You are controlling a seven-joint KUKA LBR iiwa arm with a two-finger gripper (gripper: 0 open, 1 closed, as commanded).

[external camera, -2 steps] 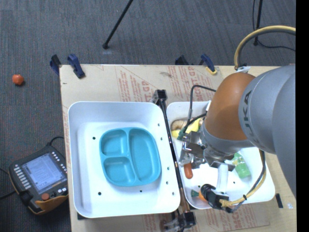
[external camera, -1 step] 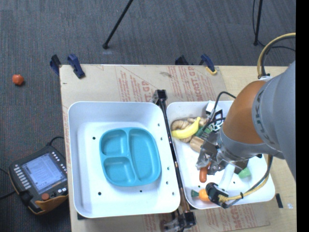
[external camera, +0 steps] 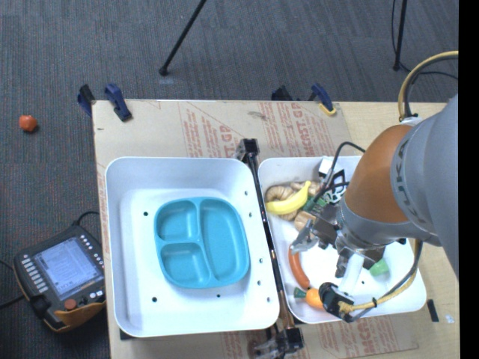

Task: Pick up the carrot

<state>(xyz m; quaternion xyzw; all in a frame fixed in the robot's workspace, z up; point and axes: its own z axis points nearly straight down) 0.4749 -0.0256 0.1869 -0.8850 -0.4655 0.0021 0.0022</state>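
The carrot (external camera: 299,268) is a slim orange piece lying lengthwise near the left wall of the right bin (external camera: 410,296), in its front half. My gripper (external camera: 308,238) hangs from the grey and orange wrist (external camera: 374,200) just above the carrot's far end. Nothing is visibly held in it. The arm's bulk covers the middle of the right bin.
A yellow banana (external camera: 288,203) and a tan piece (external camera: 278,193) lie at the back of the right bin. A small orange piece (external camera: 315,298) sits by the front wall, and a green piece (external camera: 379,268) is to the right. The left bin (external camera: 120,200) holds a blue divided plate (external camera: 200,241).
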